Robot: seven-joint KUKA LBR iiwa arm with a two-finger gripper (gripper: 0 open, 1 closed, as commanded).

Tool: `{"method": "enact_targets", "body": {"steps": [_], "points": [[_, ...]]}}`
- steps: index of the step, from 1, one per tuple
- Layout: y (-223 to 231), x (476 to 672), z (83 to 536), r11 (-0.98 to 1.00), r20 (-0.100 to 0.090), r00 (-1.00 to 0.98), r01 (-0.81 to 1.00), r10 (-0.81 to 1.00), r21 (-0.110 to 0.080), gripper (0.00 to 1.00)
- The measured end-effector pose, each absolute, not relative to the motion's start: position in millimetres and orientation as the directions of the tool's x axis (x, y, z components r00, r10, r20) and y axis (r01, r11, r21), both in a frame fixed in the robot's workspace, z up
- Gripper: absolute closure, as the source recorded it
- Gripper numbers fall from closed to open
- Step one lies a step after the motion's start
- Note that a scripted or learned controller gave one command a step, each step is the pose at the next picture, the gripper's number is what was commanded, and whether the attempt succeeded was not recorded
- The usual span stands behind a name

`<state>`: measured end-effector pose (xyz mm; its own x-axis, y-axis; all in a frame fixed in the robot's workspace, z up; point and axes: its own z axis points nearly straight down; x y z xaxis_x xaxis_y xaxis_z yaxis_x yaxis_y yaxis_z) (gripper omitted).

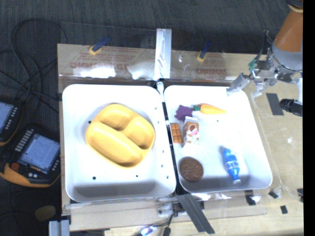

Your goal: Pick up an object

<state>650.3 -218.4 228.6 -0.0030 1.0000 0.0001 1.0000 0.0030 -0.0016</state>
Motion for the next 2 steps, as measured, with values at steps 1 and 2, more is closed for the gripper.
{"method": "enact_targets", "body": {"steps": [1, 2], "points": [[-218.0, 650.8, 237.9, 0.005, -0.003, -0.005, 1.000, 1.000, -0.002, 1.00], [-218.1, 650.7, 237.9, 0.005, -0.004, -0.005, 1.000, 1.000, -0.003, 0.00]]}}
